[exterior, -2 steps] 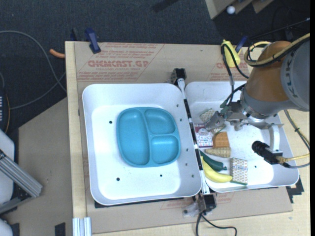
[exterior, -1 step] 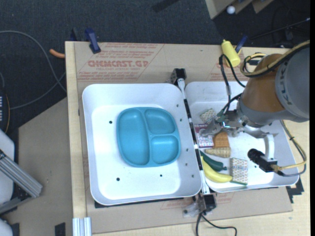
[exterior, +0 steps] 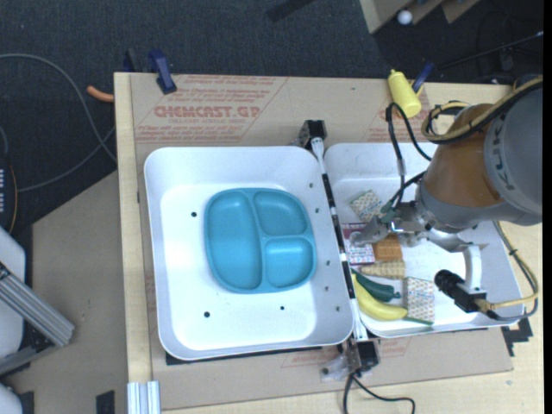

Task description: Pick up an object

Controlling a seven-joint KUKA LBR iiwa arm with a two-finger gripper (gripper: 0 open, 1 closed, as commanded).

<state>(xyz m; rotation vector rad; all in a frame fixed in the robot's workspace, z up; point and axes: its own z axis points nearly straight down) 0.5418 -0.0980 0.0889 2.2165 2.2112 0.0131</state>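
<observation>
My gripper hangs low over the left half of the right bin, on the grey arm with its orange band. Directly beneath and beside it lie a patterned packet, a pink-and-white packet and a brown block. Nearer the front of the bin are a tan wafer, a green vegetable, a yellow banana and another patterned packet. Nothing is visibly held.
The left bin holds a blue divided plate. A black divider rail runs between the bins. Cables and a yellow connector trail behind the right bin, and the arm's bulk covers that bin's right side.
</observation>
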